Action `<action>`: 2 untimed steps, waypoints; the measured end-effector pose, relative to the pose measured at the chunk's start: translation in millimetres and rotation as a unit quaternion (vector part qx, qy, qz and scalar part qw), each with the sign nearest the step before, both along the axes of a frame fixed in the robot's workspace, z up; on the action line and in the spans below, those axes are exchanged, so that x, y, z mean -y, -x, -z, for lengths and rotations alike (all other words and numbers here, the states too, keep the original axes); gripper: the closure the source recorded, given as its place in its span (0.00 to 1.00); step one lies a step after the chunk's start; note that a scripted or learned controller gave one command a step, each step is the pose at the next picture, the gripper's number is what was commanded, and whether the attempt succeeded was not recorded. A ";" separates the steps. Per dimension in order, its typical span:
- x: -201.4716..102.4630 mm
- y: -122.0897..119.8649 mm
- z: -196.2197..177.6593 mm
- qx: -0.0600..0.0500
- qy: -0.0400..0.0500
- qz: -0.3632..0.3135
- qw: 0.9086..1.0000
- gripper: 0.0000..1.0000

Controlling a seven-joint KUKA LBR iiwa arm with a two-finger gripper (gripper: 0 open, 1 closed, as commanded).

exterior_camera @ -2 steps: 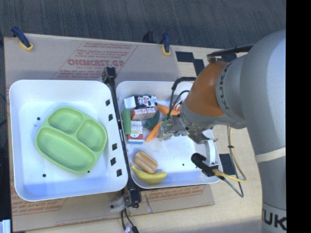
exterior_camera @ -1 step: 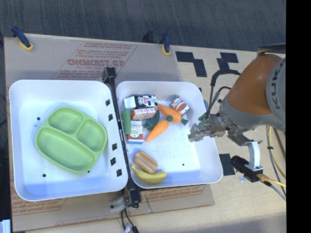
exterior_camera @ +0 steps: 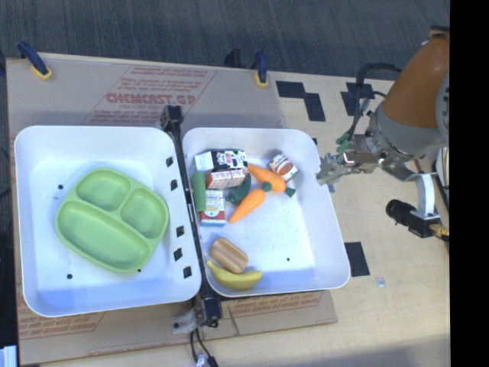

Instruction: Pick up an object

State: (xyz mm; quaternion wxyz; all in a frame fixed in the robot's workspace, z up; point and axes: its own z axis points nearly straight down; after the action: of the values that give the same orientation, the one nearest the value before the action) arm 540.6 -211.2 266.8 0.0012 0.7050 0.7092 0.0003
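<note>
Green divided plate (exterior_camera: 111, 219) lies in left white bin (exterior_camera: 30, 205) — cardboard (exterior_camera: 153, 90) beneath.

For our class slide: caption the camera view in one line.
End effector beside right bin of toy food; green tray in left bin.

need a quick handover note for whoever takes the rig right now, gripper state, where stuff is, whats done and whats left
Gripper: outside the right bin, just past its right wall, nothing between its fingers that I can see; open or shut is unclear.
Right bin: two carrots, small cartons and a green item near the top left, a hot dog and a banana at the front.
Left bin: a green divided plate.
Done: nothing picked.
Left: move over the right bin, grasp one item, lift. The carrots look least crowded.
</note>
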 end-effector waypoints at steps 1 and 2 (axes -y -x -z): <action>-0.1 52.4 56.9 -0.002 -0.001 0.000 1.000 1.00; -0.3 -28.8 -22.3 0.000 0.000 0.000 1.000 1.00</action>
State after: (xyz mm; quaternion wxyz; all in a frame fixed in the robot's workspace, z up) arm 569.4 -210.9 289.1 0.0011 0.7053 0.7089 0.0004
